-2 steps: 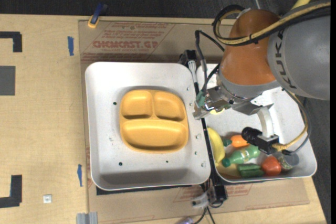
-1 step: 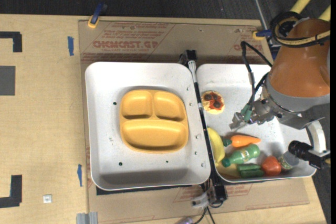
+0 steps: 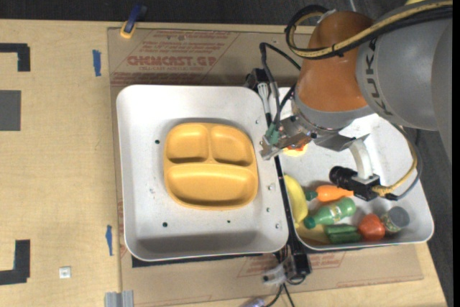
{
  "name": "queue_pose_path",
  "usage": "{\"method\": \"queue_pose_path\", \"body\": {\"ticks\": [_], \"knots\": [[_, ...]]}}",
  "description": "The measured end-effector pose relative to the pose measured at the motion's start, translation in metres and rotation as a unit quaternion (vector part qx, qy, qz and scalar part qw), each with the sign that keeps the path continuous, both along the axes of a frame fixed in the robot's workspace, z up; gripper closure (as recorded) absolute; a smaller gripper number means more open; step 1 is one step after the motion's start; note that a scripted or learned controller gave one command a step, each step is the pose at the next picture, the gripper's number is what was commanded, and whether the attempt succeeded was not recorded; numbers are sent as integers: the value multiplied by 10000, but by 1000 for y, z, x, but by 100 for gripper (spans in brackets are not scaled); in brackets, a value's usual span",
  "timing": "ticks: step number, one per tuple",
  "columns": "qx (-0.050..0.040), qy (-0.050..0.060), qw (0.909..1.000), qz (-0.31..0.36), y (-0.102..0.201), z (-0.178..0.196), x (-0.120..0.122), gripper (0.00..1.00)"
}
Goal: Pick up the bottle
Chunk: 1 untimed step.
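The bottle point(image 3: 333, 212) is green and lies on its side in the right bin point(image 3: 402, 154), near the bin's front edge among other toys. My gripper point(image 3: 279, 141) hangs under the orange wrist band at the left wall of the right bin, up and to the left of the bottle and apart from it. A small red and yellow thing point(image 3: 295, 148) peeks out just beneath the gripper. The grey arm covers the back part of the right bin.
Around the bottle lie a yellow banana point(image 3: 295, 199), an orange carrot point(image 3: 330, 193), a green block point(image 3: 342, 232), a red toy point(image 3: 371, 226) and a grey can point(image 3: 397, 217). A yellow divided plate point(image 3: 210, 163) sits in the left bin point(image 3: 136, 154). Black cables hang by the wrist.
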<state>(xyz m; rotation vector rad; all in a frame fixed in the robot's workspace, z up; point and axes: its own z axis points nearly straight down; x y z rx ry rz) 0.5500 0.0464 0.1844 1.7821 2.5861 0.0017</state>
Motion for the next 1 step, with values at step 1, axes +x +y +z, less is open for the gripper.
{"method": "queue_pose_path", "body": {"ticks": [1], "knots": [[3,18,9971,756,-65,0,-71,100]]}}
